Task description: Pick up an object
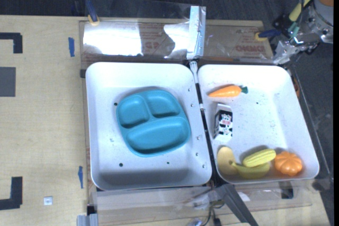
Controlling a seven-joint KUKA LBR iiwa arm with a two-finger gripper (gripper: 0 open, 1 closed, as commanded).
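Left bin (100, 114): blue tray (152, 121) in the middle. Right bin (275, 87): carrot (226, 91) at top left, small cow carton (224, 124) under it, banana (233, 162), corn (259, 157) and orange pumpkin (288, 163) along the near edge. Gripper (296, 42) outside, past the far right corner; fingers' state impossible to tell.

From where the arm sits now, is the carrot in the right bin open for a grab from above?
Probably yes. The carrot lies alone near the right bin's far wall, apart from the cow toy, with nothing over it. The gripper sits outside the bin's far right corner.
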